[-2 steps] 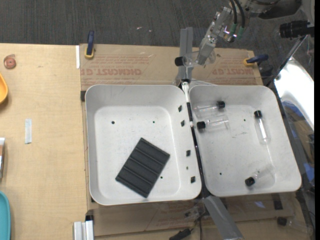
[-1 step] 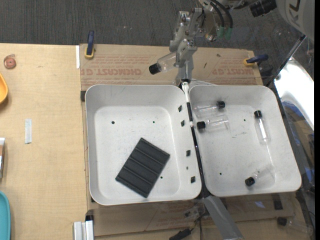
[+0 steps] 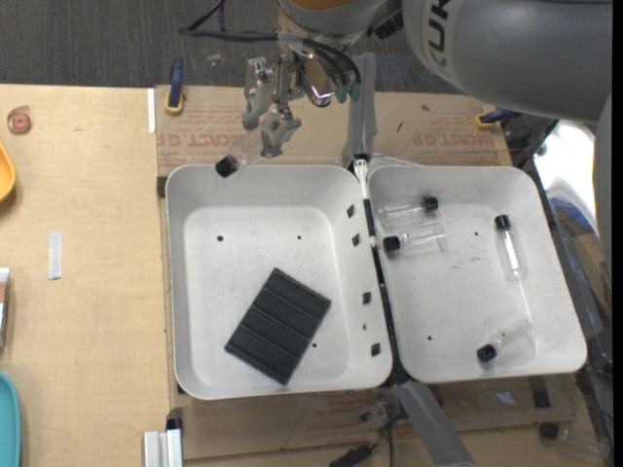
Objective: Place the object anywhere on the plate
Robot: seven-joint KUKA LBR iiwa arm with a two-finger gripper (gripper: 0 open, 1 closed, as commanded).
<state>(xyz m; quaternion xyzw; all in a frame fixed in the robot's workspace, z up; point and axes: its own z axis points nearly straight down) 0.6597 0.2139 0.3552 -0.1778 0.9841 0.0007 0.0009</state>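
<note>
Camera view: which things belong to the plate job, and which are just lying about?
Job: gripper; black-capped clear vial at its tip; black ridged plate in the left bin.
Lying about: four capped vials in the right bin; blue clamp; orange dish.

left bin (image 3: 195, 261): white, speckled with small dark marks
right bin (image 3: 545, 261): white
ribbed plate (image 3: 279, 324): black, with parallel grooves
vials (image 3: 506, 246): clear, with black caps
vial at gripper (image 3: 234, 162): clear, black cap
gripper (image 3: 273, 115): silver-grey metal
arm (image 3: 506, 27): grey, with an orange band
cardboard sheet (image 3: 428, 129): brown, with faded red lettering
bench (image 3: 78, 212): pale wood grain
clamp (image 3: 175, 86): blue handle with a yellow tip
</note>
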